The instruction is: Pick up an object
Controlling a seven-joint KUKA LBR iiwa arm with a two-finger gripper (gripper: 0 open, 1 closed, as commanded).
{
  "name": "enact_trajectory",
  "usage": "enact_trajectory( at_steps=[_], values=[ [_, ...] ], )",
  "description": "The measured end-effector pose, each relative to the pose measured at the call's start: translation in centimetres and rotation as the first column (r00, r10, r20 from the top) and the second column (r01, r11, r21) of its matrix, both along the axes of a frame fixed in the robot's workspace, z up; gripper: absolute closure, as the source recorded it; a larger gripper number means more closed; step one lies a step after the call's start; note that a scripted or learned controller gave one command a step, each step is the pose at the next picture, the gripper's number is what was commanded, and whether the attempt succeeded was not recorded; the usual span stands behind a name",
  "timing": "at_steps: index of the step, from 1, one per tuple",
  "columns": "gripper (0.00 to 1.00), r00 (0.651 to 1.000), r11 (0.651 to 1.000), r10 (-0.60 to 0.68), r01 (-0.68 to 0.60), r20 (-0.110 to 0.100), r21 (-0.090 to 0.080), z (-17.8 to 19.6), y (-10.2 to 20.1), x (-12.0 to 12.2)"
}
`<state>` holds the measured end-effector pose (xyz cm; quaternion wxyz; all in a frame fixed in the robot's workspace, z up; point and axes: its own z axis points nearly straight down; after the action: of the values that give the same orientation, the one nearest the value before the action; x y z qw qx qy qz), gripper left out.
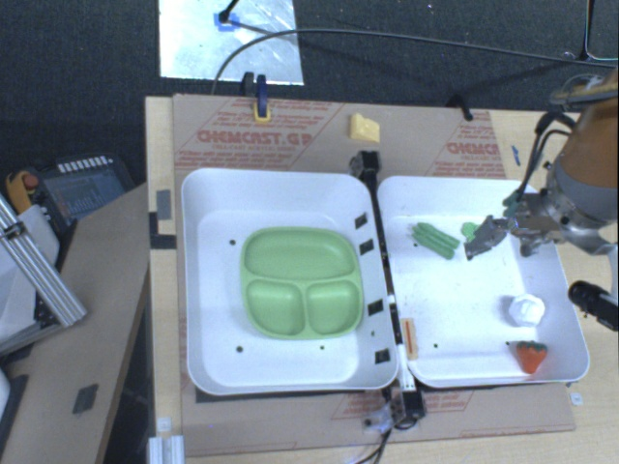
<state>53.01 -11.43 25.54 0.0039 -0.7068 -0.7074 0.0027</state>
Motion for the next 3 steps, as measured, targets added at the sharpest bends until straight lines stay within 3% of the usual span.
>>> enact_trajectory(
  at_steps=[1,3],
  values=[
    [0.0,1.0,1.0,0.002,-0.002,0.011,-0.002,0.5,0.0,0.2],
    [0.0,1.0,1.0,0.0,0.0,0.006,0.0,-11.8,0.1,0.6]
  ],
)
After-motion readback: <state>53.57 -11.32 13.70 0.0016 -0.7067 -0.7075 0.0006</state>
